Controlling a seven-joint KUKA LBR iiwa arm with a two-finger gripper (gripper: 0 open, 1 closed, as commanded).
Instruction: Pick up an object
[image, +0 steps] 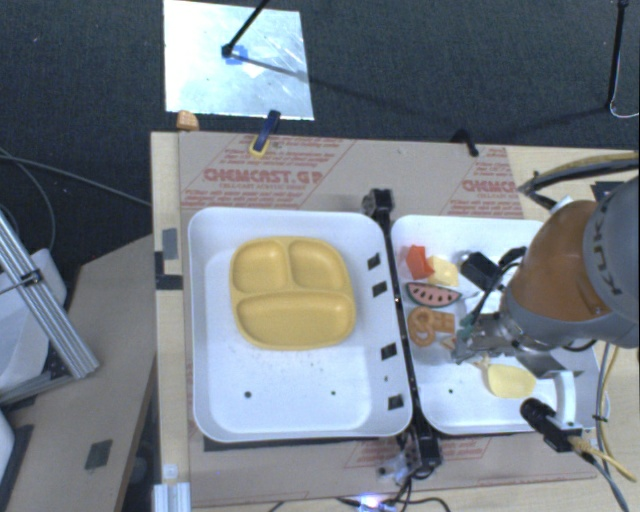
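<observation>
Two shallow white bins sit side by side on a cardboard-covered bench. The left bin (215, 400) holds a yellow divided plate (292, 292) near its far edge. The right bin (440, 420) holds small toy foods: a red piece (417, 259), a watermelon slice (432, 294), a pretzel (430, 326) and a pale yellow piece (510, 381). The gripper (470, 343) hangs low beside the pretzel, which lies just toward the bins' shared wall from it. Whether it grips anything cannot be told. The cardboard reads "CHEMCAST GP".
</observation>
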